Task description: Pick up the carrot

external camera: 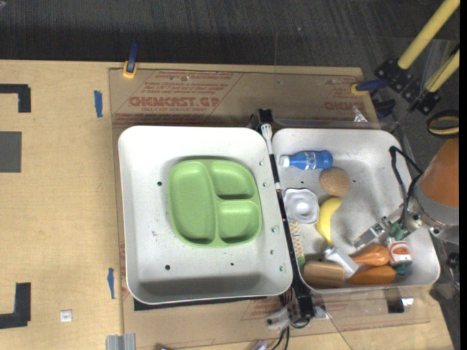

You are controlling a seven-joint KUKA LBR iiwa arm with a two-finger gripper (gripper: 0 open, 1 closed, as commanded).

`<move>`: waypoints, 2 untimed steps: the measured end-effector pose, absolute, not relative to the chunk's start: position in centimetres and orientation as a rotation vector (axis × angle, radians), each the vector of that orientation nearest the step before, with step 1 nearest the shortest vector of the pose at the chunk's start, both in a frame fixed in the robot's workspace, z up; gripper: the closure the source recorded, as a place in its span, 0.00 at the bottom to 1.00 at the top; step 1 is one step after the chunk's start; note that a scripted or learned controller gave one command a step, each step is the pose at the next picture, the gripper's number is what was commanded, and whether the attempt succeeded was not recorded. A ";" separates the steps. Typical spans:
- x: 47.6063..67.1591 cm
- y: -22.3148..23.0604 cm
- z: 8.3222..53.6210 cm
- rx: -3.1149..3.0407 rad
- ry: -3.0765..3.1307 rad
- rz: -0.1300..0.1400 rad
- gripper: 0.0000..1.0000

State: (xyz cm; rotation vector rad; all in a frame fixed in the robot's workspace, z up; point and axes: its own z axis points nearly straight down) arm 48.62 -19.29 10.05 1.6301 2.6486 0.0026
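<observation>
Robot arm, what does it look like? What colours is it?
The arm at the right edge has a rounded orange part with grey beneath it. A thin black cable loops down beside it. Its gripper is small, silvery metal with a bit of green.

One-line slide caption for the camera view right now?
Gripper low in the right bin above the carrot, amid toy food; green divided plate in the left bin.

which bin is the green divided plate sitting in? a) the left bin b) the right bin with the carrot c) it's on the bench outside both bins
a, the green divided plate lies in the middle of the left bin, while the carrot sits among the other items near the front of the right bin.
</observation>
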 end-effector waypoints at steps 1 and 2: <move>48.3 -16.8 8.9 1.305 2.844 -0.003 0.00; 48.5 -20.8 8.9 0.909 2.987 0.004 0.00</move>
